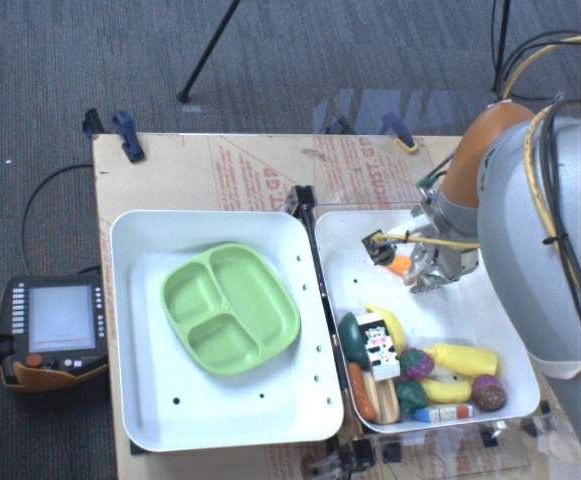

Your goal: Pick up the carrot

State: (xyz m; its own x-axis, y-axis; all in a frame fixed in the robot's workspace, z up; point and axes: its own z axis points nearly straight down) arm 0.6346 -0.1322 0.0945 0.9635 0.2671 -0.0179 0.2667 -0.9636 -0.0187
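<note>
A: Any writing you can read?

B: Red print runs across the bare bench board (270, 168) above the bins, but it is upside down and too faint to make out. A small carton (378, 346) with black cow patches stands in the right bin (510, 313); nothing on it can be read.

A: Where is the carrot?

B: An orange bit that looks like the carrot (399, 264) shows in the upper part of the right bin, right at the gripper (410, 258). It sits touching the gripper's left side, beside a small dark part. I cannot tell whether it is between the fingers or just next to them, nor how far apart they stand.

A: And the arm?

B: It comes in from the right edge of the frame, grey and bulky, the orange band (480, 153) curving down toward the wrist, the gripper pointing left and low over the bin.

A: The rest?

B: Toy food (450, 368) piled in the right bin's lower part; a green divided plate (230, 308) in the left bin (140, 368); a handheld screen (55, 328) at the far left.
</note>
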